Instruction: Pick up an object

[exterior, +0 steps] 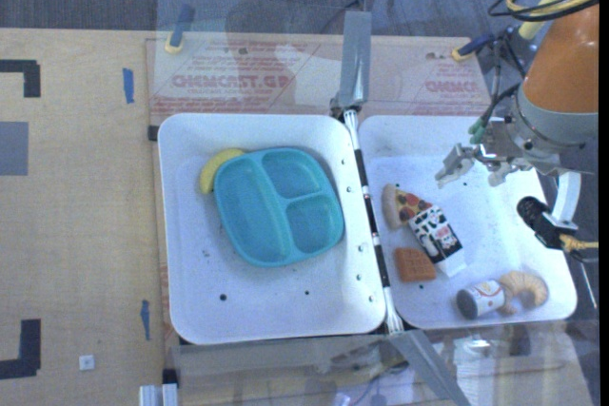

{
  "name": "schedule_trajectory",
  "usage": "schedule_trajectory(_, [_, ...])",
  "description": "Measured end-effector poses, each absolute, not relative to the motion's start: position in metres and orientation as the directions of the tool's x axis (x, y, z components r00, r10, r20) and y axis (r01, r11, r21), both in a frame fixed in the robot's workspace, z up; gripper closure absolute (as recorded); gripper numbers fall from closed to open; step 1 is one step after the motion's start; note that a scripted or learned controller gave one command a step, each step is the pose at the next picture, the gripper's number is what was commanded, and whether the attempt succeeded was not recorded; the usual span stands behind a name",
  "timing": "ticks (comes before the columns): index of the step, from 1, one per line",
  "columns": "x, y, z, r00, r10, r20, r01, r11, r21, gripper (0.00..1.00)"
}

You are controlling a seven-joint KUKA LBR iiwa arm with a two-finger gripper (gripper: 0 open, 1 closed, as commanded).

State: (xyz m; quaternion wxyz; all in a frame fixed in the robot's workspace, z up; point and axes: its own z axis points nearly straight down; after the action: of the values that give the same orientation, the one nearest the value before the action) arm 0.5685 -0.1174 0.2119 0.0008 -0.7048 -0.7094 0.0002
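Objects for picking are lying in the right bin (561, 299), five in all, gathered in its lower half. Pizza slice (403, 204), a toy by the look of it, is resting near the bin's left wall, its crust end pointing up-left. Small carton (439, 236), white with black patches and a red top, is lying on its side just beside the slice, slanting down to the right. Orange cracker (415, 264) is sitting flat just below the carton's left side. Small can (481, 299), white and red with a grey end, is lying on its side near the bottom rim, and a croissant (526, 289) is lying against its right end. Gripper (466, 162) is hanging over the upper part of the same bin, well apart from every item and nothing showing between its fingers; the metal fingers are small and blurred at this slant, so whether they are apart or together cannot be told. Arm (561, 62), grey with an orange band, is reaching in from the right. Left bin (181, 204) is holding a teal divided plate (279, 204) with three compartments, turned at a slant, and a banana (217, 166) is peeking out from under the plate's upper-left edge.
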Motion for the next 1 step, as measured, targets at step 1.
schedule_trajectory(1, [0.5212, -0.1183, 0.1292, -0.042, 0.999, 0.0, 0.999, 0.042, -0.001, 0.0])
